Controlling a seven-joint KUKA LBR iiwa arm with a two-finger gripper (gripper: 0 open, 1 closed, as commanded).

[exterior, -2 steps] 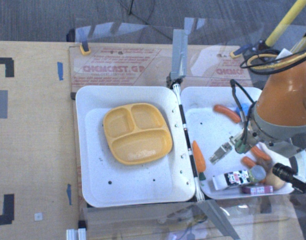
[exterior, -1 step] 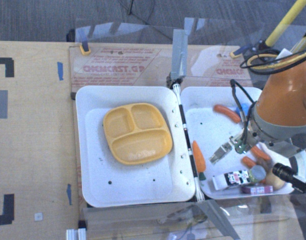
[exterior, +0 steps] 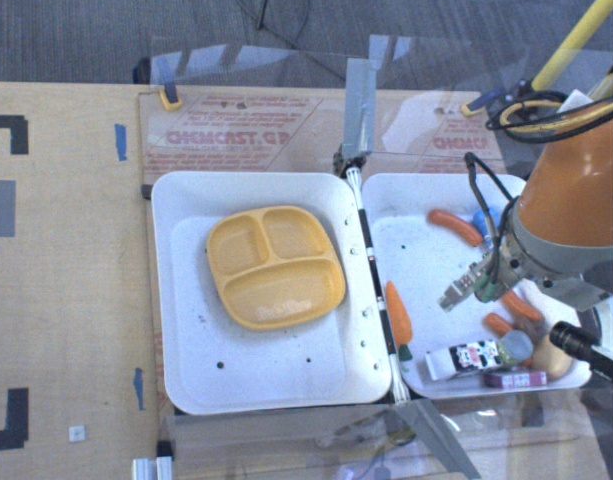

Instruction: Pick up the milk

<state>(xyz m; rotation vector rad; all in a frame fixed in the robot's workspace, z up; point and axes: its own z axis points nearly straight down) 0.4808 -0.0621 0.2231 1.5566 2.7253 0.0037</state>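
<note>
The milk (exterior: pixel 464 359) is lying on its side at the bottom edge of the right bin (exterior: pixel 416 193), a small white carton with black spots. The gripper (exterior: pixel 476 286) is hanging a little way above it, and nothing is sitting between its fingers; I cannot tell if they are open or shut. To do this step well, I think the arm should be moving down toward the near wall and lining up across the carton's short sides. Room is looking tight there: the bin wall is touching close on one side, a purple thing (exterior: pixel 514 378) is lying just beside it, and a carrot (exterior: pixel 397 311) is resting to the left. The yellow plate (exterior: pixel 274 265) is sitting well apart in the left bin (exterior: pixel 176 298).
</note>
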